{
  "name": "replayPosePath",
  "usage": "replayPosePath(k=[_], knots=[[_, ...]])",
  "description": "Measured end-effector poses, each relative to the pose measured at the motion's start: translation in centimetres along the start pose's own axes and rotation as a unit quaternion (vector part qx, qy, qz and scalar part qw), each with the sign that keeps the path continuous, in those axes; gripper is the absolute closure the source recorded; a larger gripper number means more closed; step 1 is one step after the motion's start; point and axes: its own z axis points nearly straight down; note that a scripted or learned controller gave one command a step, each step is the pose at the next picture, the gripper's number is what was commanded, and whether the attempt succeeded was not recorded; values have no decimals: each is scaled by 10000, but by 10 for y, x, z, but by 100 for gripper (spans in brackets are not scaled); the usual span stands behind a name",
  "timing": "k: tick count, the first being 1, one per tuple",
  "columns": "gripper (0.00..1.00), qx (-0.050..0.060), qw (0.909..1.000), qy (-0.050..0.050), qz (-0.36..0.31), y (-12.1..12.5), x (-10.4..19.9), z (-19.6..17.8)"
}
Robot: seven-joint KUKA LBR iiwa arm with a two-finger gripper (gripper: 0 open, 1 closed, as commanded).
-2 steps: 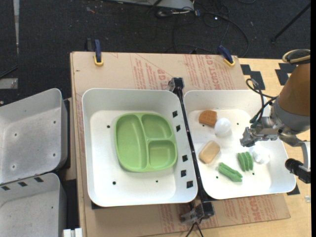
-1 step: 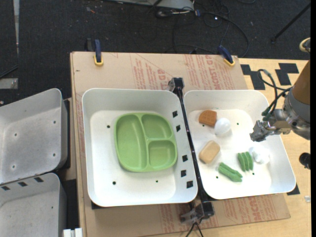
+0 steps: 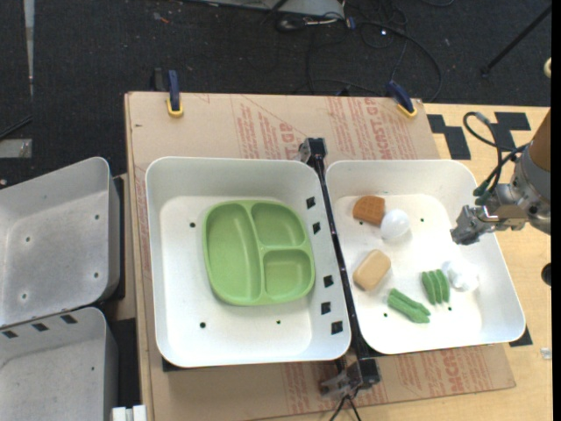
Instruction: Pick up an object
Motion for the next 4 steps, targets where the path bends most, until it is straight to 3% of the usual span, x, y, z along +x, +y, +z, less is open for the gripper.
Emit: replayPosePath(k=[4], knots=[[100,32,10000,15,-27,-6,189,41]])
